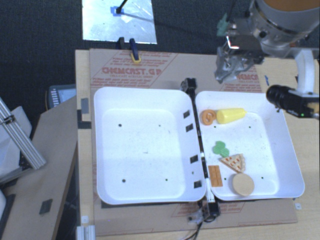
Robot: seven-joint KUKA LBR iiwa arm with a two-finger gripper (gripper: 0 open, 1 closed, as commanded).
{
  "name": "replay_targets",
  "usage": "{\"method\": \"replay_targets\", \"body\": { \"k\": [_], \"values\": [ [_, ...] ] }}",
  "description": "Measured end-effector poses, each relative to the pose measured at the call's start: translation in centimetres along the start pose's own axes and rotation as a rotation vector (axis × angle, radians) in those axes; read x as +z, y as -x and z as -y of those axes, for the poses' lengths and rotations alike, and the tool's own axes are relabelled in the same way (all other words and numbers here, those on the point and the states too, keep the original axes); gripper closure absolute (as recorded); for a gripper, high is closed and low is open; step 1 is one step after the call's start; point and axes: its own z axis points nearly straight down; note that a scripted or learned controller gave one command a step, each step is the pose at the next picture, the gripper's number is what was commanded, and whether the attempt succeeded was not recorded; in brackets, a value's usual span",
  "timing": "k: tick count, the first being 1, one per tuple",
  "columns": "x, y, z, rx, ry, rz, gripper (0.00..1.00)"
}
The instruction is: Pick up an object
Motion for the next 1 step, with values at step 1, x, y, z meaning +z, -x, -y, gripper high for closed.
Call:
{"method": "replay_targets", "body": {
  "k": [1],
  "values": [
    [0.07,-5.94,2.15,-0.017,-0.002,-0.003,1.0]
  ]
}}
